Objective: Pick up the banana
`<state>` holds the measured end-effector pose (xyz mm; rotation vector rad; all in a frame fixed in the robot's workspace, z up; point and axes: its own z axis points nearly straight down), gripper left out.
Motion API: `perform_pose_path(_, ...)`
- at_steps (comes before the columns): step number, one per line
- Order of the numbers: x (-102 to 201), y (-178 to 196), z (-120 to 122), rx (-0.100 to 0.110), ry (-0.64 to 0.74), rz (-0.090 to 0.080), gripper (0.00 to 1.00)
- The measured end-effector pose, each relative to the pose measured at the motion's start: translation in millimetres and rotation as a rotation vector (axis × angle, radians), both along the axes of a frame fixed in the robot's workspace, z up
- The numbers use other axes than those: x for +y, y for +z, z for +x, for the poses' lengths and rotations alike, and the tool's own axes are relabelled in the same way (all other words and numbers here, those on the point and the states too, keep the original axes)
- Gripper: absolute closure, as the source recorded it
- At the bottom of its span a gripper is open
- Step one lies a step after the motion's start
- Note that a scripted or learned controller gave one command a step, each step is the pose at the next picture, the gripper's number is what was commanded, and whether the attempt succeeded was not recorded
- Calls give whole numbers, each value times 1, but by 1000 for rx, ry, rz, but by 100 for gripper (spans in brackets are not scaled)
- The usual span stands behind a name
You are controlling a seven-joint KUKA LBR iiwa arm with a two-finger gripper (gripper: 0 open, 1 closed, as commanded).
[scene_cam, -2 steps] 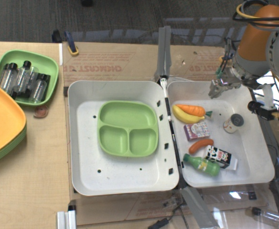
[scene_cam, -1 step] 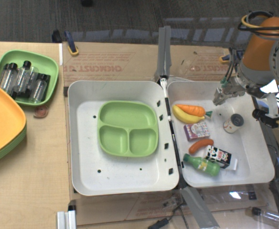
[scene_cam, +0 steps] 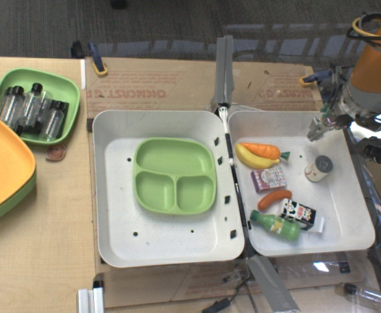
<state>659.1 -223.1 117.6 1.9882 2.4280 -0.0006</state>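
Arm [scene_cam: 373, 57] enters at the upper right corner — orange band uppermost, grey wrist section below it. Wrist angles down and toward the left. Gripper [scene_cam: 320, 128] sits low at the arm's end, tips pointing down-left — finger spacing not resolvable.

You look down from one camera fixed high above the counter [scene_cam: 47, 253]. It tilts a little, so the far edge of the counter sits at the top of your picture and dark floor shows beyond it. The two white bins sit in the middle: the left bin [scene_cam: 112, 240] and the right bin [scene_cam: 353, 233] touch side by side. You are far enough back to see both bins whole, plus the counter to the left of them. The arm [scene_cam: 373, 64] comes in right of the bins.
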Motion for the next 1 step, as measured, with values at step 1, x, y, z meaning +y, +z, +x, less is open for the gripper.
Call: perform_pose_path(1,1,-14,-3,1,26,0,100)
